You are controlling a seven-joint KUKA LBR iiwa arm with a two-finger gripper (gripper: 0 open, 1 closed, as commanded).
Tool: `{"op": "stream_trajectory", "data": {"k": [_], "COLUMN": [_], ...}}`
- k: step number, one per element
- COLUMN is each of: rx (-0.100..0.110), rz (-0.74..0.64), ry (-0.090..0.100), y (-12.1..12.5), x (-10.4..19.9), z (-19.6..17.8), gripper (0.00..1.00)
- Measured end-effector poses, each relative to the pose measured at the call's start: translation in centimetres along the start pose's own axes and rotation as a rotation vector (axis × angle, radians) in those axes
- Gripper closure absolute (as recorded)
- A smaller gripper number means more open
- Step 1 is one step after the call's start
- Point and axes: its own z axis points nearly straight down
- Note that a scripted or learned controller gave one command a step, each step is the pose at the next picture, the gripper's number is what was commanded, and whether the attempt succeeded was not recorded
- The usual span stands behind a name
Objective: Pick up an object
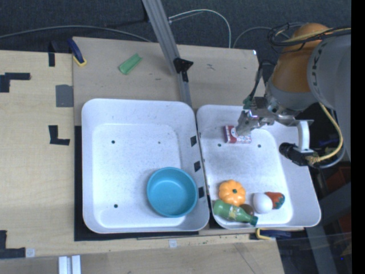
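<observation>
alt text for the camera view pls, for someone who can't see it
A grey and orange robot arm reaches in from the right, its gripper low over a small red and white packet in the right bin. Near that bin's front edge lie an orange pumpkin, a green bottle and a white and red toy; the left bin holds a blue bowl.
</observation>
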Motion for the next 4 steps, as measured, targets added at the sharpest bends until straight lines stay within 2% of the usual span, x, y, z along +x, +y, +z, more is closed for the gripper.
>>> {"op": "stream_trajectory", "data": {"k": [1, 2, 3, 4], "rx": [-0.001, 0.003, 0.007, 0.008], "rz": [0.0, 0.0, -0.004, -0.005], "ry": [0.0, 0.0, 0.001, 0.002], "y": [0.2, 0.3, 1.0, 0.6], "x": [0.1, 0.1, 4.4, 10.3], "z": [-6.4, -9.6, -8.1, -7.0], "gripper": [1.0, 1.0, 1.0, 1.0]}}
